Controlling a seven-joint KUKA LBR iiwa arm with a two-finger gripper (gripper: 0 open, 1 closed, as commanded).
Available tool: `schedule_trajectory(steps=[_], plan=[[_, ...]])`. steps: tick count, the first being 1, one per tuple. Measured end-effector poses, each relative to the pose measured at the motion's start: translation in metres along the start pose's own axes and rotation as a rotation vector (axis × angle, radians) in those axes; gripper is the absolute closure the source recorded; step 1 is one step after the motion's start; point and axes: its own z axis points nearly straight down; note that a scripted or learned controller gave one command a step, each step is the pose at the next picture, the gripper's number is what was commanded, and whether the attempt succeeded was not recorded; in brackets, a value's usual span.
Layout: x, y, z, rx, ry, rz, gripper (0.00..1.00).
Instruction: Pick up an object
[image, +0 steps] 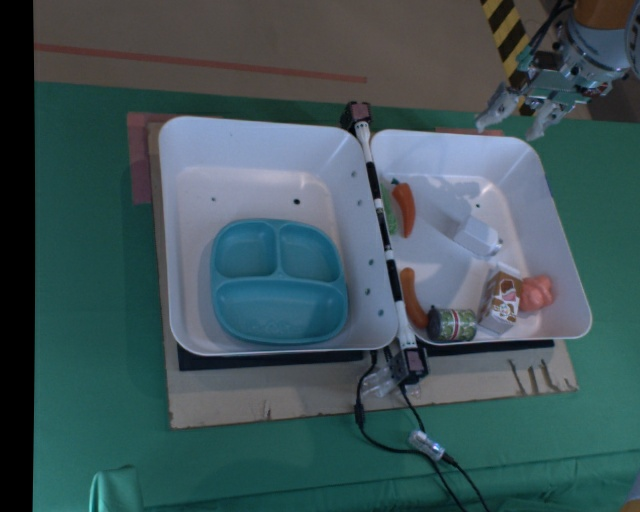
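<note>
I see the green table (100, 300) closest to me, carrying the left bin (200, 160) with a teal divided plate (279, 283). The right bin (540, 200) holds a white bottle (465, 228), a small carton (502, 302), an orange carrot (404, 208) and a can (452, 324). My claw (519, 112) hangs released above the right bin's far rim, grasping nothing.

Reaching in from the upper right corner, wrist partly cut off by the frame edge. Gripper (518, 111) pointing down and leftward, two pale fingers (496, 106) spread apart with nothing between them. Orange band just visible at the top edge.
</note>
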Motion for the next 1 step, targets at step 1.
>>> schedule_trajectory(steps=[1], plan=[[-0.0030, 0.0127, -0.0143, -0.002, -0.001, -0.001, 0.00]])
